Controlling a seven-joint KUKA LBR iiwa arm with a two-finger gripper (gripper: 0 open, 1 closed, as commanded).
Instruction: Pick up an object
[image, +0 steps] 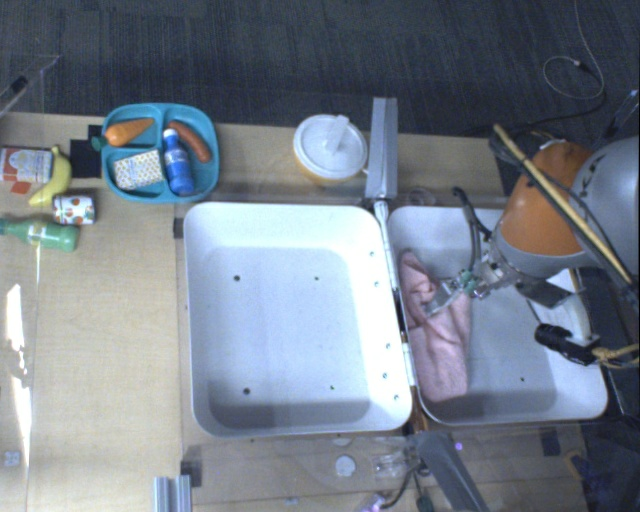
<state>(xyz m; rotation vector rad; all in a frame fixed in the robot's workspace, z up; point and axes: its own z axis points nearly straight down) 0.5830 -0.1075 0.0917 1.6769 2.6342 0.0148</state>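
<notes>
A crumpled pink cloth (438, 330) lies along the left wall of the right bin (520, 400), right of frame centre, its long axis running top to bottom, with the gripper (440, 300) low over its upper part, fingers slightly parted, gripping nothing clearly.

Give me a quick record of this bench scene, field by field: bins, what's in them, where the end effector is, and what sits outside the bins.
left bin: white, shallow, nothing seen inside
right bin: white, holds a pink cloth along its left wall
end effector: low over the cloth's upper part; contact unclear
arm: grey with orange band, reaching in from the right
behind the bins: white lidded cup
far left of bench: blue divided tray with toy food, banana, small can, green bottle
</notes>
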